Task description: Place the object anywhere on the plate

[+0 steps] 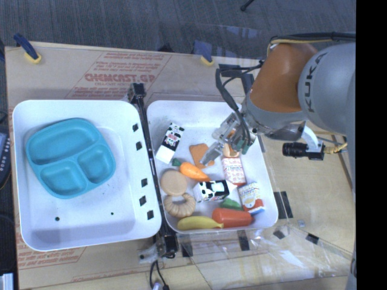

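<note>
Left bin [24,222] holds a blue plate [69,156]; right bin [181,110] holds toy food [195,171].

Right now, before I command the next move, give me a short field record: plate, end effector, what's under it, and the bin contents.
plate: blue divided plate in left bin, nothing on it
end effector: over right bin, upper middle
nearest items: orange wedge, carrot
other contents: milk carton, banana, cow-print block
task status: not yet done
</note>
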`<state>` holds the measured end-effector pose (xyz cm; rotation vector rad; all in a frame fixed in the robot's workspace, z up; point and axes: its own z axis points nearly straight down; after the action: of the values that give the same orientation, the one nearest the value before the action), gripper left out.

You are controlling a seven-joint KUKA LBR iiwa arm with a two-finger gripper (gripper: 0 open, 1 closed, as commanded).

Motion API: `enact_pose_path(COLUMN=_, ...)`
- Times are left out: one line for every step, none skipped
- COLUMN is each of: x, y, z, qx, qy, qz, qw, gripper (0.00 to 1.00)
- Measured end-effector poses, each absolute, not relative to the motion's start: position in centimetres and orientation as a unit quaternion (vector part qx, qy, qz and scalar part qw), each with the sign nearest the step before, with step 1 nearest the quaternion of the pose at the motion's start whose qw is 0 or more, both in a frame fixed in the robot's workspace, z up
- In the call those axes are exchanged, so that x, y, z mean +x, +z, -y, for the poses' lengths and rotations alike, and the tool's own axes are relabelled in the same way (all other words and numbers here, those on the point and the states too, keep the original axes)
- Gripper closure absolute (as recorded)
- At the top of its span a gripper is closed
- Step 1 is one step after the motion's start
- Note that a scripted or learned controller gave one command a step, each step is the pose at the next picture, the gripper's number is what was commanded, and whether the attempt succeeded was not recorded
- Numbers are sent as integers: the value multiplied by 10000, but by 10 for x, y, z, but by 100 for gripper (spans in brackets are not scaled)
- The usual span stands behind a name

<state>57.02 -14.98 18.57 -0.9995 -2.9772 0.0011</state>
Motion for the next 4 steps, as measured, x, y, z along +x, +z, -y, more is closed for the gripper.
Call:
enact_pose_path(x=512, y=190, z=107, qx=-5035, qy=2, qz=8640, qw=19, gripper=0)
enact_pose_path(x=518, y=192, z=75, qx=-6212, qy=2, qz=7837, qw=-4, gripper=0)
enact_pose_path(x=480, y=191, z=49, qx=-4920, qy=8, qz=8706, qw=23, gripper=0)
enact_pose_path(x=480, y=191, z=50, qx=-4921, qy=9, qz=8705, qw=22, gripper=0)
